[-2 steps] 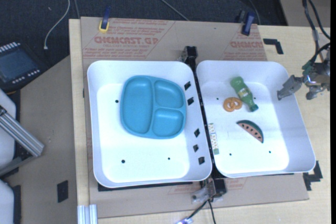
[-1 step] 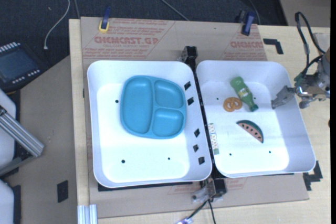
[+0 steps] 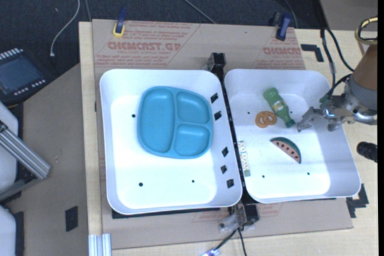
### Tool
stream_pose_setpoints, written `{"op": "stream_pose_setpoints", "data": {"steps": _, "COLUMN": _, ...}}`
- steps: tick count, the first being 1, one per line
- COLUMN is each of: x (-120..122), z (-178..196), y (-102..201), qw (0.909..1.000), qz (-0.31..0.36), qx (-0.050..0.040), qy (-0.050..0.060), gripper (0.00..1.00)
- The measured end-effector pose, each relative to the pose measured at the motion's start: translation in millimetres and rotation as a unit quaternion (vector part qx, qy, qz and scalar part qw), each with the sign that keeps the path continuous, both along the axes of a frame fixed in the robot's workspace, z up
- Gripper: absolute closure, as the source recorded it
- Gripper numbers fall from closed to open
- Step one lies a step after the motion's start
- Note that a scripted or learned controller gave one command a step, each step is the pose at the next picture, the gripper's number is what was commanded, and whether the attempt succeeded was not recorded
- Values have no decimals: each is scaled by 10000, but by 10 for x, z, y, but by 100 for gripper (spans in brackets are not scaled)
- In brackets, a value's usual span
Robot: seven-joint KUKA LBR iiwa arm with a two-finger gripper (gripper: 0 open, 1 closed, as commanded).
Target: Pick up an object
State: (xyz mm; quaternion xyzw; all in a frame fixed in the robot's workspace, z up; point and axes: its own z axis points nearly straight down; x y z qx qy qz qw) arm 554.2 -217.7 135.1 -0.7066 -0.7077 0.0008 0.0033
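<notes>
Two white bins sit side by side on the desk [image 3: 150, 39]. The left bin [image 3: 120, 177] holds a blue plate [image 3: 174, 122] with three sections. The plate lies near the middle of that bin.

The right bin [image 3: 336, 171] holds three small things. A green bottle [image 3: 278, 105] lies on its side near the middle of the bin, a little toward 12 o'clock. A round brown pretzel [image 3: 264, 120] lies just beside the bottle, at its 8 o'clock. A watermelon slice [image 3: 287, 148] lies at 6 o'clock from the bottle, apart from it.

The arm [image 3: 367, 84] comes in from 3 o'clock. Its end effector [image 3: 307, 121] is low over the right bin, at 3 o'clock from the bottle and very near the bottle's bottom end. The end effector is small and blurry here, so I cannot tell its state. Nothing can be seen held in it.
</notes>
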Motion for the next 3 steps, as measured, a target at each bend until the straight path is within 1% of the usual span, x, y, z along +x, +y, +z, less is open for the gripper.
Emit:
{"op": "stream_pose_setpoints", "data": {"steps": 1, "x": 2, "z": -524, "y": 35, "qw": 10000, "qz": 5, "qx": 25, "qy": -1, "gripper": 0}}
{"op": "stream_pose_setpoints", "data": {"steps": 2, "x": 12, "z": -385, "y": 16, "qw": 10000, "qz": 1, "qx": 1, "qy": -27, "gripper": 100}}
{"op": "stream_pose_setpoints", "data": {"steps": 3, "x": 40, "z": 52, "y": 24, "qw": 10000, "qz": -2, "qx": -26, "qy": -55, "gripper": 100}}
